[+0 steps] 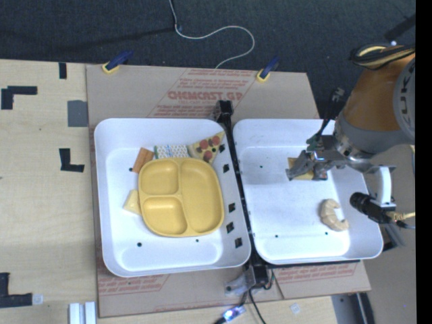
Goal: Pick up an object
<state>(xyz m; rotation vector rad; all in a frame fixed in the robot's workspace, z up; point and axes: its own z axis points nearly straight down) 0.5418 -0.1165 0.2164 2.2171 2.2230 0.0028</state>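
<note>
My gripper (308,170) hangs low over the upper middle of the right bin (283,241), on the grey arm with its orange band (378,96). A small yellow piece (302,163) shows right at the gripper's left side, partly hidden by it; I cannot tell whether it is gripped. A pale tan, croissant-shaped object (332,215) lies on the bin floor to the lower right of the gripper, apart from it.
The left bin (111,248) holds a yellow divided plate (181,196) lying over flat pieces: an orange one (143,158), a pizza-like slice (208,146) and a pale yellow wedge (131,201). A black divider (233,181) separates the bins. A white cable (216,36) lies behind.
</note>
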